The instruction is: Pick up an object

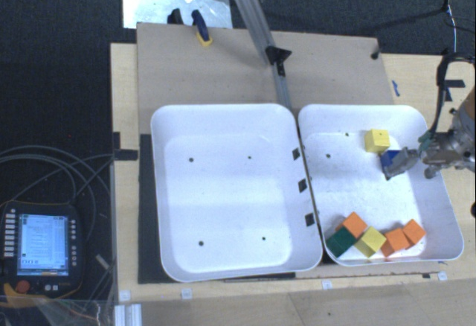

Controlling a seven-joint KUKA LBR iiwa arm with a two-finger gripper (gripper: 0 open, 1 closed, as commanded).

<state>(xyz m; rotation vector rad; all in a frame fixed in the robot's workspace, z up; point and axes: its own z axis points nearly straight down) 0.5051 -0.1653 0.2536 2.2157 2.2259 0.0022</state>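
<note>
Even overhead light, slightly soft

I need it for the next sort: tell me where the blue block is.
In the camera view the blue block sits in the right bin, toward its upper right, just below the lone yellow block and right at the hand.

Blocks in right bin

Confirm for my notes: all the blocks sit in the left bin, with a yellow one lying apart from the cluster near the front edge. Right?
Not quite. The camera view shows the blocks in the right bin, not the left bin. The rest holds: a yellow block lies apart from the cluster near the front edge.
</note>
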